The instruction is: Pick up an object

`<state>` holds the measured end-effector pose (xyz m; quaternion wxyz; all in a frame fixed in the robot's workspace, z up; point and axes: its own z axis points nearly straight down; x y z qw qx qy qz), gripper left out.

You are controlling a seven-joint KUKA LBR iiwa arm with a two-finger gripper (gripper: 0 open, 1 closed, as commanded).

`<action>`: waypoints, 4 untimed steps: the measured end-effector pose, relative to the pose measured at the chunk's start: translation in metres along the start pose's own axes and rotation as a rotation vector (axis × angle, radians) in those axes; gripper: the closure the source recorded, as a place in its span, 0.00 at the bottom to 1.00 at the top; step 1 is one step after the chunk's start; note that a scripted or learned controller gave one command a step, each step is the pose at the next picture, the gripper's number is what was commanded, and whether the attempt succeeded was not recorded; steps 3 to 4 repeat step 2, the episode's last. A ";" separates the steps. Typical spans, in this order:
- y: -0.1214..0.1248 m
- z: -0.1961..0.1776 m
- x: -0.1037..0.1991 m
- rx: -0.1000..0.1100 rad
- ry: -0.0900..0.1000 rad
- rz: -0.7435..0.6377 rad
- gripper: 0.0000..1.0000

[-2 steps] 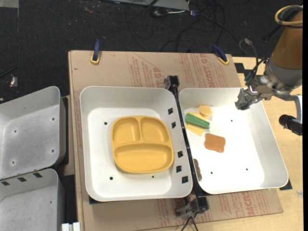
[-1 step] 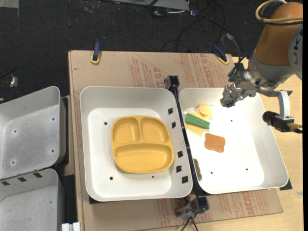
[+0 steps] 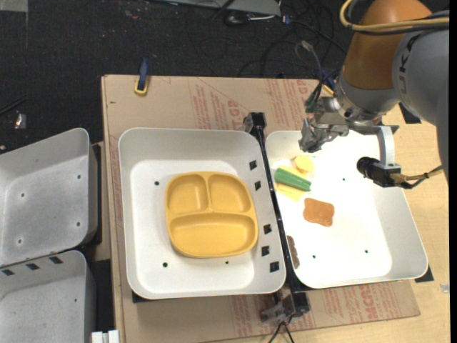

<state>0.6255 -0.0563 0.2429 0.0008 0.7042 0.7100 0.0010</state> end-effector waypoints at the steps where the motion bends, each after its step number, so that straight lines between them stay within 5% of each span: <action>1: 0.009 -0.007 0.057 0.000 0.001 0.000 1.00; 2: 0.006 -0.002 0.117 0.003 0.001 0.000 1.00; 4: 0.006 -0.002 0.117 0.003 0.001 0.000 1.00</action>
